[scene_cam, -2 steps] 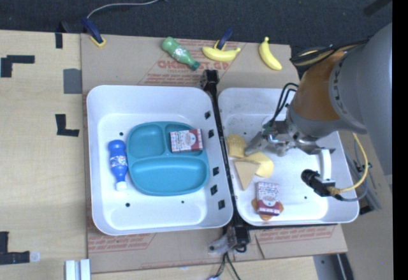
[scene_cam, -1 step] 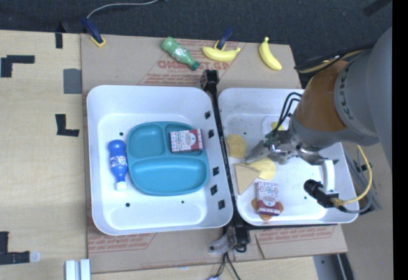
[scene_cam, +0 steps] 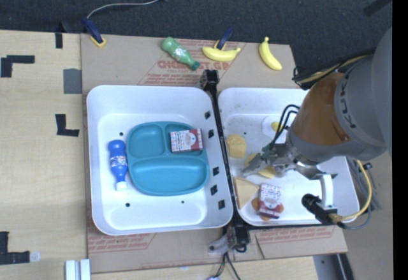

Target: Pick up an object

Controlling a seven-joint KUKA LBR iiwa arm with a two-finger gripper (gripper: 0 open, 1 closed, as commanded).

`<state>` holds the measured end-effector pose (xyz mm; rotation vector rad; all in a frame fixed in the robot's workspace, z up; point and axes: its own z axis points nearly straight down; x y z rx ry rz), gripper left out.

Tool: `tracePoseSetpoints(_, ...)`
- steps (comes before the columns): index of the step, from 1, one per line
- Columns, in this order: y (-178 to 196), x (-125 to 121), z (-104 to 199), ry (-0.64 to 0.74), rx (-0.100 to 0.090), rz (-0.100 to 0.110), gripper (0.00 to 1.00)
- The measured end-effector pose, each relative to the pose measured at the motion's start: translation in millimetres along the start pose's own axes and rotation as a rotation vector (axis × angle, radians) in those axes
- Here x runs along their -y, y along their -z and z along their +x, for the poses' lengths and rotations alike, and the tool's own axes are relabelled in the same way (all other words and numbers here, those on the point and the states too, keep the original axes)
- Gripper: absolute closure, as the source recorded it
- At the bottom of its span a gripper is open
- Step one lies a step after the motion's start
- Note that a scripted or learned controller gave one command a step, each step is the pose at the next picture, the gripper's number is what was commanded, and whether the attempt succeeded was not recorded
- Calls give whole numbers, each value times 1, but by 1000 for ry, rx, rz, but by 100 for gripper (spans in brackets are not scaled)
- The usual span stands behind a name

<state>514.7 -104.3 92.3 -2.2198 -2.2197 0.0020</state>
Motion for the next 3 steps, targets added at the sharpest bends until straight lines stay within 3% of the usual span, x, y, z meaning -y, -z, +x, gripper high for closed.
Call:
tracePoseSetpoints(1,-6,-48,3,1,2,-6,0)
tracePoseSetpoints(2,-6,-25,-1,1,3,-9,0)
tracePoseSetpoints(3,4,-25,-1,1,3,-9,100)
